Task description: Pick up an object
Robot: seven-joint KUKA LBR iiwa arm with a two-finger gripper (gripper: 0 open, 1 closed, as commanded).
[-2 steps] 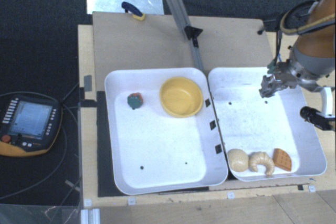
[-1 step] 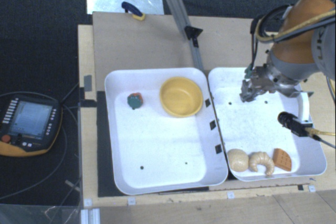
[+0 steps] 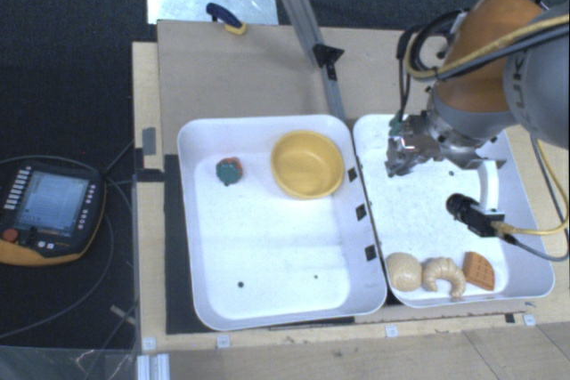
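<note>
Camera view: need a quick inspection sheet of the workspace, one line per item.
Surface: brown bench bearing the left bin and the right bin side by side.
Job's things: yellow bowl and small green-and-red item in the left bin; round bun, croissant and waffle-like piece along the right bin's near edge.
Clutter: blue-and-yellow clamp at the bench's far edge.
Grippers: end effector over the right bin's far part, nothing seen between its fingers.
Cables: yellow and black cables on the arm.
Surroundings: teach pendant on dark floor; tripod leg.
</note>
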